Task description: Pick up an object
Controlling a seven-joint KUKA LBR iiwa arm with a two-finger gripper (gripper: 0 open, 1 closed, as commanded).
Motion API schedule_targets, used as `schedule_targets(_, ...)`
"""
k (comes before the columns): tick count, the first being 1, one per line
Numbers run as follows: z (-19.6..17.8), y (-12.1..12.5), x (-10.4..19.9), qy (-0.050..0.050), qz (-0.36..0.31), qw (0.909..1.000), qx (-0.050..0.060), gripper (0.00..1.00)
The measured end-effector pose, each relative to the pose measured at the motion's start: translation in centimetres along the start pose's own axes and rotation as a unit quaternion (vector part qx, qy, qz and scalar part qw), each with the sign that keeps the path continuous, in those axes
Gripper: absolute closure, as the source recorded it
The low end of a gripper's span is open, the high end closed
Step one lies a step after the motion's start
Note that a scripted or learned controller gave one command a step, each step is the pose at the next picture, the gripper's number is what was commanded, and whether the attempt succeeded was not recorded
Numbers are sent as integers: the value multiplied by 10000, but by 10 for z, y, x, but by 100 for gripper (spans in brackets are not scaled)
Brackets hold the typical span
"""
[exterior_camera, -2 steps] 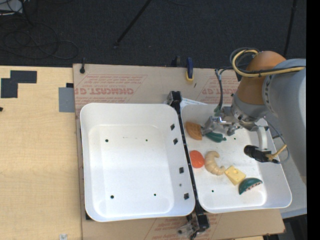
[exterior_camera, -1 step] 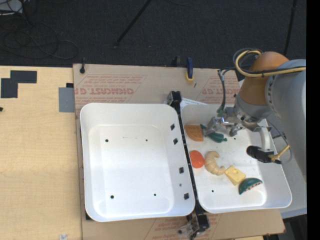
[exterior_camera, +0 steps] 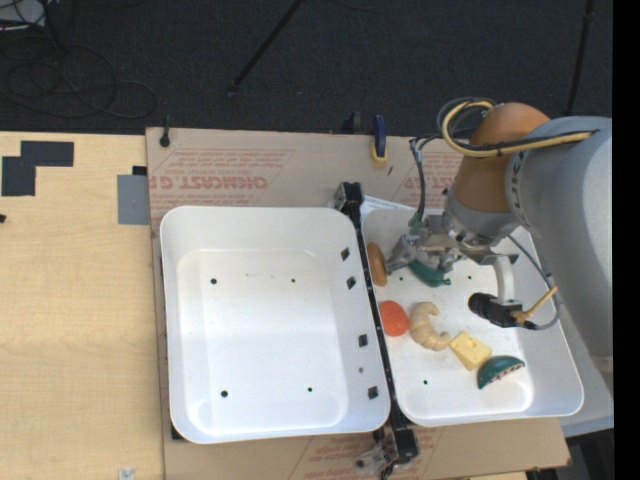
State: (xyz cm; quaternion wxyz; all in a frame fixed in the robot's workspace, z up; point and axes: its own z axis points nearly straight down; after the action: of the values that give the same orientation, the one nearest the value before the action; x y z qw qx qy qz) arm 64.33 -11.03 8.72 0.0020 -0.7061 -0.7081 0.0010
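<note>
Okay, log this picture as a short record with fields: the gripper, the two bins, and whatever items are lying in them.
gripper: low over the far part of the right bin, reaching in from the right
grasp: cannot tell
nearest item: teal object, right at the gripper
right bin: holds all the items
other items: brown oblong piece by the bin's left wall; orange-red round piece; pale curved piece; yellow wedge; green-and-red slice
left bin: white, beside the right bin
</note>
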Motion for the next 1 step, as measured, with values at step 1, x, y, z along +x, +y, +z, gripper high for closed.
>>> schedule_targets(1,-10,0,-2,-3,0,10000,8,100)
